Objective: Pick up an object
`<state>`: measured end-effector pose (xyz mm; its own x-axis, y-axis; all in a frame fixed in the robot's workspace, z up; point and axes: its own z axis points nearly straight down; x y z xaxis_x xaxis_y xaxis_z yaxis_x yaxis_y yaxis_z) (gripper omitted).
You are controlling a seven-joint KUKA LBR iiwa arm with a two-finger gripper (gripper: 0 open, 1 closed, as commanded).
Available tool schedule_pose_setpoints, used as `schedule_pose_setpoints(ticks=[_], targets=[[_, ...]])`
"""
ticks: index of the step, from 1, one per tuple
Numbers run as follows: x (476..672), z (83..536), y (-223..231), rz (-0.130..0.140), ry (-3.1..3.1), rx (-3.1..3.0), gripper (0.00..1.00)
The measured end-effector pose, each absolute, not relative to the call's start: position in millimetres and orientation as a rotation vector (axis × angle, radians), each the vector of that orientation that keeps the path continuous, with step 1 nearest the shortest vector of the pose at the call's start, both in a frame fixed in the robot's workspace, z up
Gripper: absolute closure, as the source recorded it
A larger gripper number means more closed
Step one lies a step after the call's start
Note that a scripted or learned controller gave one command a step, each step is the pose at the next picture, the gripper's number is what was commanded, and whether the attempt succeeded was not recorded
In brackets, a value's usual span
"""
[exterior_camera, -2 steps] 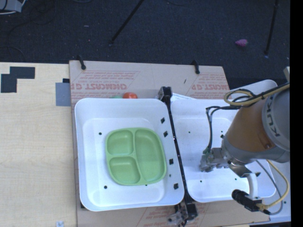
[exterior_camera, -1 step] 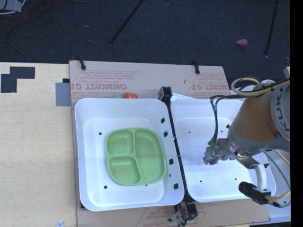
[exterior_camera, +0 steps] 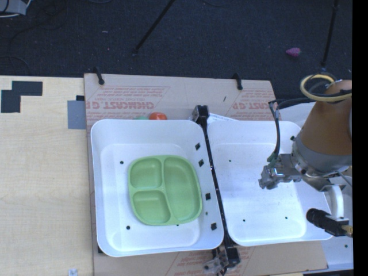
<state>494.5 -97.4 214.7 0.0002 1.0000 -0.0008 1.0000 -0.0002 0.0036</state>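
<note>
Nearest the camera, the lower rims of two shallow white bins are sitting side by side on cardboard sheeting laid over the table [exterior_camera: 40, 211]. In the left bin [exterior_camera: 109, 234], a green divided plate [exterior_camera: 165, 190] with three compartments is lying flat near the middle, well apart from the arm. Across the black divider, the arm [exterior_camera: 325, 137] with its orange band is reaching in from the right over the right bin [exterior_camera: 253, 223], its metal claw [exterior_camera: 271, 176] hanging above the bin's bare white floor. Whether the claw is open or closed is too small and blurred to tell; nothing is showing in its grip. Farther back, a small orange object [exterior_camera: 157, 117] is resting just behind the left bin's far rim.
</note>
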Motion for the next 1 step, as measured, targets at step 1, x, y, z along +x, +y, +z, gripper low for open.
schedule_pose_setpoints(ticks=[1], targets=[[495.3, 252.6, -98.5, 0.002, 2.221, 2.22, 1.0]])
